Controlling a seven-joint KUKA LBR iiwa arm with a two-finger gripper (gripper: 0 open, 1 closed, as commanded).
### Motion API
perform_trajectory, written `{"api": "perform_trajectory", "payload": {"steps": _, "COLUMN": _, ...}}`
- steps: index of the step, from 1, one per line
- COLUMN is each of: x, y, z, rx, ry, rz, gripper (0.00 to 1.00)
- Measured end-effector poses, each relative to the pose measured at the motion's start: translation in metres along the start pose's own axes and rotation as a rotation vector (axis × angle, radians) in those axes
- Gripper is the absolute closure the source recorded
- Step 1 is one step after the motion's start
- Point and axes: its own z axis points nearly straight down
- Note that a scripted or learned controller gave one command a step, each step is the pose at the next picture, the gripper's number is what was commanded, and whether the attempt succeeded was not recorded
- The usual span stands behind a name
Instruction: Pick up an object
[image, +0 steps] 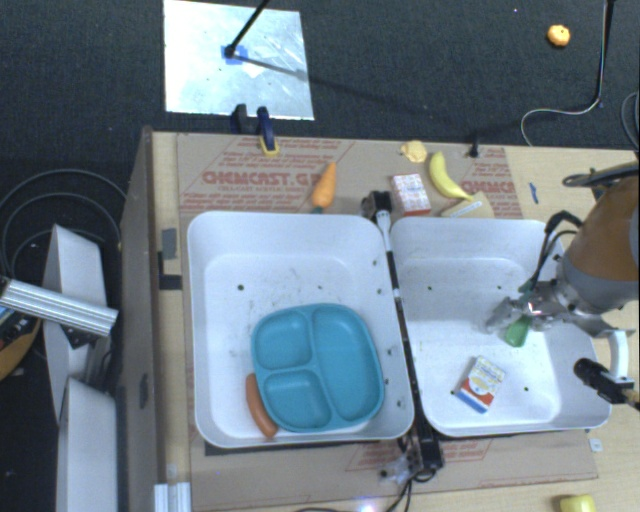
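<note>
My gripper (512, 320) reaches in from the right, low over the middle of the right bin (440, 260). A small green object (517, 334) sits right at the gripper's tip, partly covered by it. A small white, orange and blue carton (482, 383) lies on the bin floor, in front of the gripper and a little to its left. The left bin (230, 250) holds a blue divided plate (317, 366), with an orange sausage-shaped piece (260, 405) beside the plate's front left corner.
On the cardboard behind the bins lie a carrot (323, 185), a small red and white box (411, 193), a banana (445, 176) and a small yellow item (413, 151). The grey arm with its orange band (610, 240) hangs over the right bin's right edge.
</note>
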Motion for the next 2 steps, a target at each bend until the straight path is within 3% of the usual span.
{"api": "perform_trajectory", "payload": {"steps": 1, "x": 0.0, "y": 0.002, "z": -0.013, "rx": -0.005, "ry": -0.001, "rz": -0.001, "gripper": 1.0}}
{"api": "perform_trajectory", "payload": {"steps": 2, "x": 0.053, "y": 0.04, "z": -0.002, "rx": -0.005, "ry": 0.002, "rz": -0.01, "gripper": 1.0}}
